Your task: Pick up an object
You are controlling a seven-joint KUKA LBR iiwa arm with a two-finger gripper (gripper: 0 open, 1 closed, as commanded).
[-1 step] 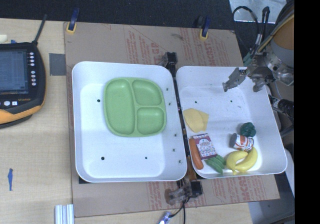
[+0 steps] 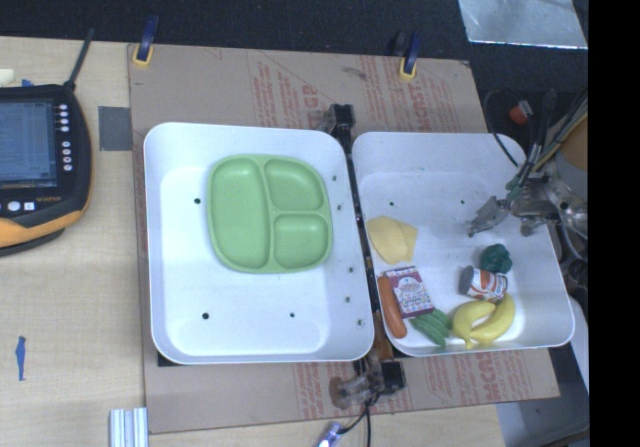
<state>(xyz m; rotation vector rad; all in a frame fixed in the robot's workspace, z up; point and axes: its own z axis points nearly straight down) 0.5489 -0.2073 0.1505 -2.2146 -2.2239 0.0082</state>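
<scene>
The right bin holds several toy foods near its front. These include a pale yellow wedge, a red and white box, an orange carrot and a green vegetable. A yellow banana, a small can and a dark green piece lie further right. My gripper hangs over the bin's right half, just above and left of the dark green piece. It is open, with nothing between its fingers.
The left bin carries a green divided plate. A tablet-like pendant lies on the bench at far left. Clamps join the bins at the back and front.
</scene>
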